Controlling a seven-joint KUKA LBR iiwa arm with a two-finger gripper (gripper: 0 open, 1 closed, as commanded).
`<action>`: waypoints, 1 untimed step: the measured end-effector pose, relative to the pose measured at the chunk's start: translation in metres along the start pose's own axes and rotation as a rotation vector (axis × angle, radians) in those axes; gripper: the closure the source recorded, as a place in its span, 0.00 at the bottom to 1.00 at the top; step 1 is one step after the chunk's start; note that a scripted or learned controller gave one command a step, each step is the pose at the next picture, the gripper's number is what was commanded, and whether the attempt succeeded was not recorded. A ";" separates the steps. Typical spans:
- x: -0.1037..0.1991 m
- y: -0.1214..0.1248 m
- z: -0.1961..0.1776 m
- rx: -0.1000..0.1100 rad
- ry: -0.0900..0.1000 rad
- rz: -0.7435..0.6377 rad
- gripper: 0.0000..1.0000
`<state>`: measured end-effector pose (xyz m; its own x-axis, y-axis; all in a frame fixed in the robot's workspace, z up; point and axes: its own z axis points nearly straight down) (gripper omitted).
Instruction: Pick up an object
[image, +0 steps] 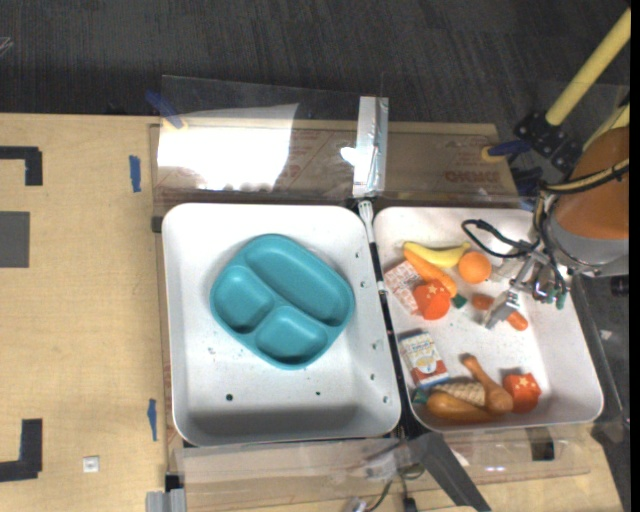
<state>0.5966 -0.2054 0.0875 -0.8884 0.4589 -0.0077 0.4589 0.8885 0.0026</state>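
Near edge of right-hand shallow white plastic bin (588, 385), working from 6 o'clock upward. A tan bread-roll-shaped toy (452, 405) lies along the near wall. A brown drumstick-shaped toy (484, 381) rests just beside it, touching or overlapping its far end. At 5 o'clock of the bin, a small red block-like toy (522, 388) sits just right of the drumstick. A small white carton with printed label (422, 358) stands at about 7 o'clock, near the dividing wall.

Mid-bin: a red round tomato-like toy (433, 300) lies against a flat white-and-red printed packet (402, 284) at 9 o'clock. A small orange-red piece (516, 320) lies right of centre, just under the gripper.

Far part: a yellow plastic banana (433, 256) at 11 o'clock, with an orange round ball-like fruit (475, 266) touching its right end.

Two-finger metal gripper (506, 302) hangs over the bin at about 3 o'clock, tilted, fingertips low near the small orange-red piece. Too small and cluttered to resolve; I cannot tell how wide it stands or whether anything is in its grasp. Black cable (487, 238) loops behind it.

Left-hand shallow white plastic bin (200, 385) carries a teal three-compartment plastic tray (282, 298) at its centre, turned at a slant.
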 end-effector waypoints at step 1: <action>0.015 0.009 -0.001 0.000 0.000 0.017 0.00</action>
<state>0.5871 -0.1900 0.0880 -0.8807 0.4736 -0.0073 0.4736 0.8808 0.0026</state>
